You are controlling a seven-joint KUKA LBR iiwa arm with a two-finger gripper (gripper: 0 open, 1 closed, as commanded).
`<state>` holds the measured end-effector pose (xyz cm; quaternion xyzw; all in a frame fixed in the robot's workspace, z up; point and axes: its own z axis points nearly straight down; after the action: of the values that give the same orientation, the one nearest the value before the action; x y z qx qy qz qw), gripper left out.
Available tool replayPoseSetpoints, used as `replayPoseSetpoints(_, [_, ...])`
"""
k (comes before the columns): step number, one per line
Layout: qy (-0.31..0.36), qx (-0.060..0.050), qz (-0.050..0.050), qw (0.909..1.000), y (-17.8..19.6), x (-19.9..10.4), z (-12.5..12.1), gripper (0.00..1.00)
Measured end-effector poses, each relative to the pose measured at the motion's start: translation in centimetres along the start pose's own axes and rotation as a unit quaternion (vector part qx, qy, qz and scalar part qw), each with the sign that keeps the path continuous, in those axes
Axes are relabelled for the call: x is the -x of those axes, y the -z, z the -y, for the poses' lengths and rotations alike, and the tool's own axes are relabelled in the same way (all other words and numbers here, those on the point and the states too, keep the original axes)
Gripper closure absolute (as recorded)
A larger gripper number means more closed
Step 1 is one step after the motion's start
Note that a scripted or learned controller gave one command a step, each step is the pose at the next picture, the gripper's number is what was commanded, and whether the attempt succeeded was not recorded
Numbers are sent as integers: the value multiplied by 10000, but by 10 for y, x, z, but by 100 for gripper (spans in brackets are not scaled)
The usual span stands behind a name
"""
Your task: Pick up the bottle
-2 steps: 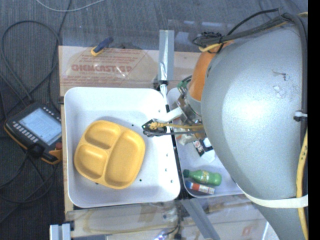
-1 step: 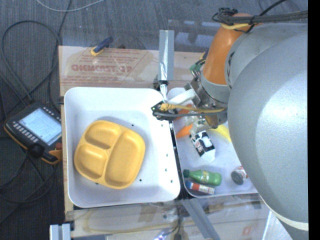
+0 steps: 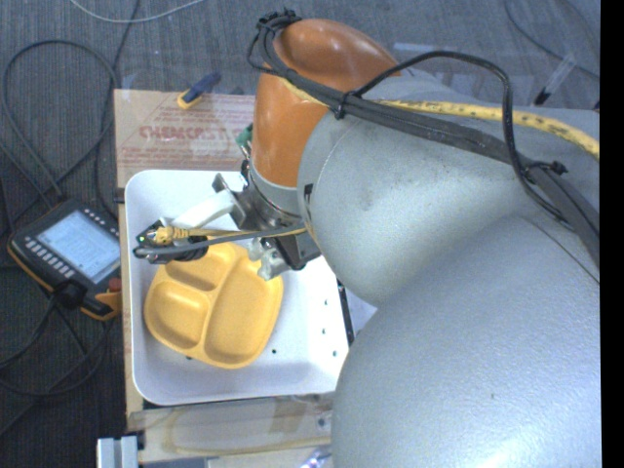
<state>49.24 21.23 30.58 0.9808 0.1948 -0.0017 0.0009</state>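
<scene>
Since my own grey arm (image 3: 458,291) blankets the right side of the shallow white bin (image 3: 146,373) and whatever lies past it, I can't place the bottle from here. Best candidate is a small green scrap (image 3: 244,140) at the bin's far edge, tucked against my orange wrist band (image 3: 292,105). Too little of it is on show to call shape, cap or material, so that's a guess, not a fix.

My gripper (image 3: 267,259) hangs low near the bin's middle, right over the far right rim of the yellow plastic divided tray (image 3: 210,315). The tray sits flat in the bin's near left part, compartments bare. I can't make out whether the gripper is released or clenched.

My read is that I'm lined up on the wrong thing, or on something hidden under my wrist. The tray rim looks thin and slick, a poor grab anyway.

Past the bin's far edge there's a brown cardboard sheet with red print (image 3: 175,135), with a small blue and yellow object (image 3: 198,88) on its far edge. Neither matters for the pick.
</scene>
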Motion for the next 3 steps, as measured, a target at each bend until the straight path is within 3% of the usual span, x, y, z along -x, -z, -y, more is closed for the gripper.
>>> replayPoseSetpoints(1, [1848,9,19,9828,-17,51,-98,100])
replayPoseSetpoints(2, [2510,-1,16,9680,-32,74,-155,100])
replayPoseSetpoints(3, [1718,4,18,9851,-77,10,-71,100])
